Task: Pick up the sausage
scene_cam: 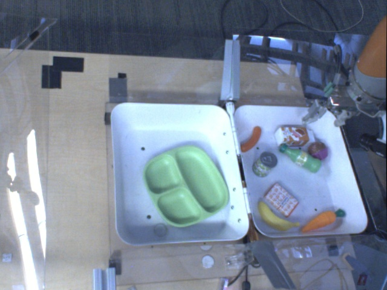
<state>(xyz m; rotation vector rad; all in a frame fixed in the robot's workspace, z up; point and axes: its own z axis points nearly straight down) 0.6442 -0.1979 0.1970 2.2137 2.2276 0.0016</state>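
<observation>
Lying near the right bin's left wall, the sausage has bare white floor around it. The gripper hangs over the bin's far right corner, fingers apart, holding nothing. Labels on the can, packet and box are too blurred to read.

the arm is grey with a broad orange band above its wrist; the gripper is pale silver metal, with two slim, light-coloured fingers.
</observation>
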